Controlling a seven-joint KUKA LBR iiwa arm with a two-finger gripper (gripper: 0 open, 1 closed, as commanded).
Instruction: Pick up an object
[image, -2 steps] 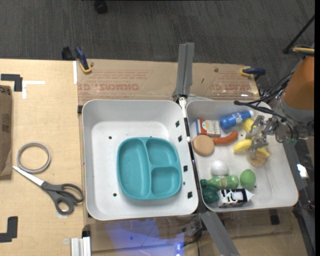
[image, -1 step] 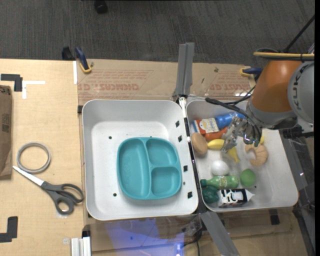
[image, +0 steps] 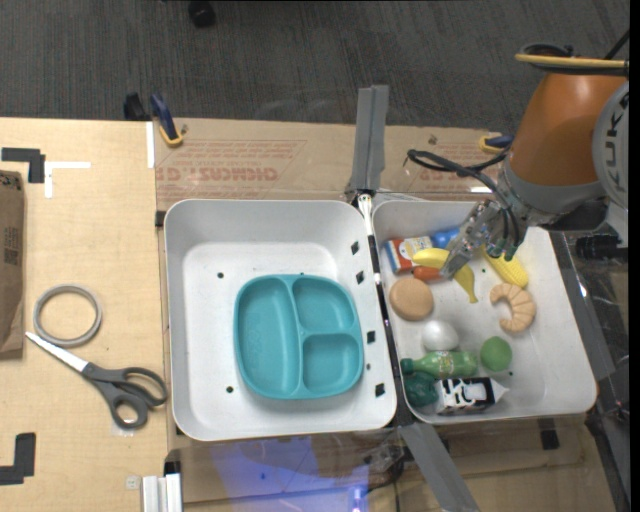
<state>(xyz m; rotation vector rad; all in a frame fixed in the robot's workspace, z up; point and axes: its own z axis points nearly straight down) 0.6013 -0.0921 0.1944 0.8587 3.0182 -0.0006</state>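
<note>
A yellow banana (image: 440, 260) lies in the right bin (image: 570, 395), near its back wall, beside a round tan bun (image: 411, 298) and a croissant (image: 516, 306). Nearer the front lie a white egg (image: 438, 335), a green lime (image: 496, 352) and a green bottle (image: 440, 366) on its side.

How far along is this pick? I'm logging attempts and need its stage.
Done: the gripper is down inside the right bin, at the bananas beside the bread roll. In hand: nothing visibly lifted; the bananas lie among the other items, and I can't tell if the gripper has closed on them. Left: securing a grasp and raising an object. The teal tray sits in the left bin.
</note>
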